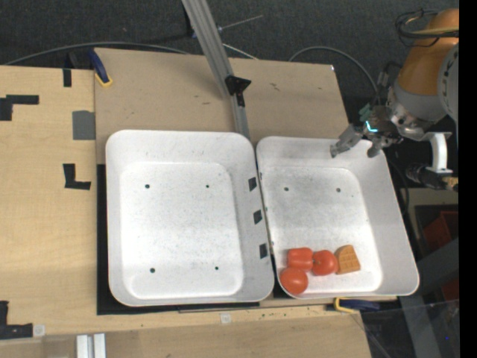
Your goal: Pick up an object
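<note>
While three red tomato-like pieces (309,265) and a tan waffle-like piece (346,259) huddle touching one another at the 6 o'clock edge of the right bin (387,207), I see my claw (360,145) well apart from them, over that bin's 1 o'clock corner. Its fingers look spread, gripping nothing. At 9 o'clock from this bin sits the left bin (119,200), both resting on the table (164,88).

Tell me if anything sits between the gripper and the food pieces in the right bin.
Nothing visible does. The gripper is over the right bin's far edge, the red pieces and the tan piece lie at its near edge, and bare bin floor lies between.
</note>
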Robot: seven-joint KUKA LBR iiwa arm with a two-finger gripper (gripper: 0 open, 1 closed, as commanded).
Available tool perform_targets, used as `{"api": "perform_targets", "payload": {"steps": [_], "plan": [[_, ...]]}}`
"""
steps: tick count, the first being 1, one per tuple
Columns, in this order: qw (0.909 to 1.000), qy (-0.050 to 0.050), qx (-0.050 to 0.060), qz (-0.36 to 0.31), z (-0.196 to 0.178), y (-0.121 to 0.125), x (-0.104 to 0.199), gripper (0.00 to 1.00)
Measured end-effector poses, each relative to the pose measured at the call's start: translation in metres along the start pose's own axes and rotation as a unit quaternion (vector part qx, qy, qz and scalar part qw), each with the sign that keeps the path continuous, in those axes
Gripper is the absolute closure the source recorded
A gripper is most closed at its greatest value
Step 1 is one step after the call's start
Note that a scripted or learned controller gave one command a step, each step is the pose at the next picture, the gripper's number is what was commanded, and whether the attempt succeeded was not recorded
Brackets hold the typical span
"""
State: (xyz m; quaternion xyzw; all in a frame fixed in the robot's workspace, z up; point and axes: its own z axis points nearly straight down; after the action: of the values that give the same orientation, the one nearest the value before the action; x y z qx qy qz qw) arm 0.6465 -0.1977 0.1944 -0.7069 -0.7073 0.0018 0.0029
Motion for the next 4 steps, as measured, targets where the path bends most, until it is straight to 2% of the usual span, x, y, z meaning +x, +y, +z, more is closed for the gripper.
{"api": "perform_targets", "payload": {"steps": [1,2,3,4], "plan": [[1.0,-0.001,-0.002,-0.001,-0.003,0.001,0.0,0.0],[1.0,-0.001,0.0,-0.001,0.06,-0.003,0.003,0.0],[1.0,-0.001,-0.001,-0.001,0.109,-0.004,0.004,0.0],[1.0,-0.002,-0.003,-0.002,0.096,-0.003,0.004,1.0]]}}
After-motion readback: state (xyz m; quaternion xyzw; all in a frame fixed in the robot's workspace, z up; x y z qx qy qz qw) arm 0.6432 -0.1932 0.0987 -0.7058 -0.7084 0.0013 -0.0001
